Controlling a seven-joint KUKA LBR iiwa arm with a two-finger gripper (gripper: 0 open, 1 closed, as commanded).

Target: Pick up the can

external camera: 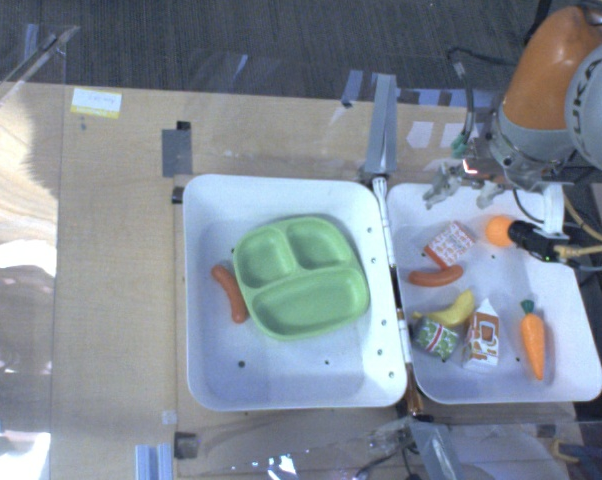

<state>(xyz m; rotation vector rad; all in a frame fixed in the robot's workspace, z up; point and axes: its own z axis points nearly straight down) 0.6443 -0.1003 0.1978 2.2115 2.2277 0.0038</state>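
**Can at the near edge of the right bin, gripper up at the far edge**

Lying on its side in the right bin (566, 388) – the can (438, 340), green and red label, against the bin's left wall. Touching a banana (452, 310) just behind it and a small carton (483, 339) on its right. Farther right, a carrot (533, 341); farther back, a sausage (436, 277), a small box (450, 243) and an orange (498, 231).

Hovering over the bin's far left corner – the gripper (461, 194), fingers (437, 190) spread apart, nothing between them, well apart from the can.

In the left bin (206, 368): a green divided plate (301, 276), a second sausage (231, 294) beside it.
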